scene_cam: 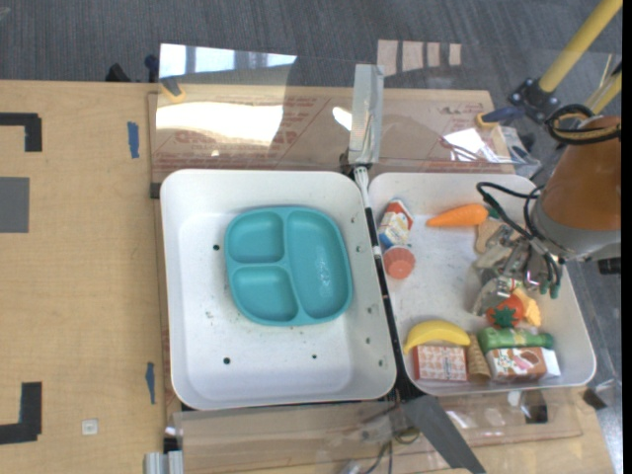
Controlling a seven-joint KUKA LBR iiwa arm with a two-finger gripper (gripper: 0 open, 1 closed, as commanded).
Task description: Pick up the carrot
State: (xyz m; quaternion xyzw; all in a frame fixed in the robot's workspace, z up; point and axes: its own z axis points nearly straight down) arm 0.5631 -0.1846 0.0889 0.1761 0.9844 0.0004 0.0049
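A teal divided plate (288, 265) sits in the left bin (188, 294); in the right bin (578, 349), the carrot (458, 216) lies near the far rim, untouched, above a banana (437, 335) and small cartons (439, 362). The gripper (513, 273) hovers beside it, its opening impossible to tell

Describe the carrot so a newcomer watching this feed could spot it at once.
Look in the right bin, up in its far half. The carrot lies on its side there, just right of a small carton. It is the bin's plain orange tapered piece, pointing left, unlike the yellow banana nearer the front.
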